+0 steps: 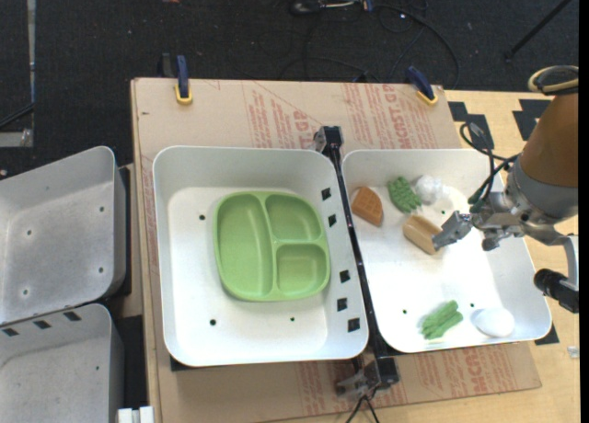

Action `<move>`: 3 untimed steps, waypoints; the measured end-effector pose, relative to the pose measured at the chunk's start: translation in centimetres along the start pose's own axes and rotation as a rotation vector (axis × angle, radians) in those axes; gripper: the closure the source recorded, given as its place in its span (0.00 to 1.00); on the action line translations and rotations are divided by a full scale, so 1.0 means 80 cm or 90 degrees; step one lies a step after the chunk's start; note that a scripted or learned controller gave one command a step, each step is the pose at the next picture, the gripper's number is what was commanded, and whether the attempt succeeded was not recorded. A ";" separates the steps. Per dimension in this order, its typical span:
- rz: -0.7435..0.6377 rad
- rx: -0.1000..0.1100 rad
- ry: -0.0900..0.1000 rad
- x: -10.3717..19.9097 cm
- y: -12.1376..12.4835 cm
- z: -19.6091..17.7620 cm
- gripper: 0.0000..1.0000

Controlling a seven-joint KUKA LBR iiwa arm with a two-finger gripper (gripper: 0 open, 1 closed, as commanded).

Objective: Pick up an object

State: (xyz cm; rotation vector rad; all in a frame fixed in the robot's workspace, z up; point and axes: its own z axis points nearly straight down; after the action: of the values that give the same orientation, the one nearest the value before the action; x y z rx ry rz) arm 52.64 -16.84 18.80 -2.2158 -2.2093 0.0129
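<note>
Pincer (471,231) sits low over the right bin (515,297), just beside the tan block (421,233). Its state: cannot tell. Green divided tray (272,245) occupies the left bin (184,256).

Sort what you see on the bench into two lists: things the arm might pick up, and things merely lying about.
Could be picked up, all in the right white bin:
orange-brown wedge
tan block, beside the claw
dark green ridged piece
white crumpled lump
bright green ridged piece
white rounded lump

Lying about:
light green divided plastic tray in the left white bin
yellow-tipped clamps
</note>
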 end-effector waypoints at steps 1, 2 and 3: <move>-0.002 -0.009 -0.002 0.001 0.004 -0.010 0.00; -0.002 -0.006 -0.001 0.010 0.006 0.067 0.00; -0.001 -0.009 -0.002 0.010 0.007 0.121 0.00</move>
State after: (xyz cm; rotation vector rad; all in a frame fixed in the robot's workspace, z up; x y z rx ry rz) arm 53.06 -16.00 9.14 -2.2218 -2.2196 0.0006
